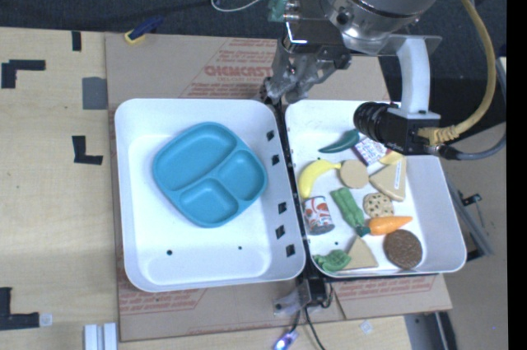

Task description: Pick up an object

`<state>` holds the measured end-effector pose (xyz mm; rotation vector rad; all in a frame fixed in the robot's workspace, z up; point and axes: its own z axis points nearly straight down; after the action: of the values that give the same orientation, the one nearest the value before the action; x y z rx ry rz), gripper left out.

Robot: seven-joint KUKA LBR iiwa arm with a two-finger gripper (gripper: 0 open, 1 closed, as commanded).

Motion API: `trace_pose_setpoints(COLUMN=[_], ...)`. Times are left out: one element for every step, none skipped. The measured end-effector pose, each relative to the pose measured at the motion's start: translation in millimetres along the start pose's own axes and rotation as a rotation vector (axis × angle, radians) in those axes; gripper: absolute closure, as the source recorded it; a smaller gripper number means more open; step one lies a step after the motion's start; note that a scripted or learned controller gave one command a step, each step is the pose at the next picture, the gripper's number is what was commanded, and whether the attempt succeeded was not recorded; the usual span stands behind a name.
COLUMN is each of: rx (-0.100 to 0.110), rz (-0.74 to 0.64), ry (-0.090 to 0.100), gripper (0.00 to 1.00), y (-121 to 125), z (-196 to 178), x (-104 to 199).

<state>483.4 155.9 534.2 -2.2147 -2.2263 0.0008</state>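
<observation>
The toy foods lay heaped in the right bin point(428, 254): a yellow banana point(317, 173), a small can point(319, 213) with a red label, an orange carrot point(389, 224), a round brown cookie point(403, 248), a dark green pepper point(340, 143) and some pale wedges. The left bin point(140, 200) held a blue divided plate point(209, 173), and both bins sat on the cardboard-covered worktop point(165, 68). The gripper point(284, 86) hung over the far end of the wall between the bins, well apart from the foods and holding none of them; whether it was parted or together could not be told.
</observation>
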Motion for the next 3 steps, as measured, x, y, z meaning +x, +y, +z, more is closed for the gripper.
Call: trace_pose_setpoints(rx=[0.0, 0.0, 0.001], rz=[0.004, -0.002, 0.0], ry=[-0.001, 0.0, 0.0], gripper=[1.0, 1.0, 1.0], y=[0.3, 0.0, 0.3], z=[-0.2, 0.2, -10.3], x=[5.8, 64.3, 62.2])
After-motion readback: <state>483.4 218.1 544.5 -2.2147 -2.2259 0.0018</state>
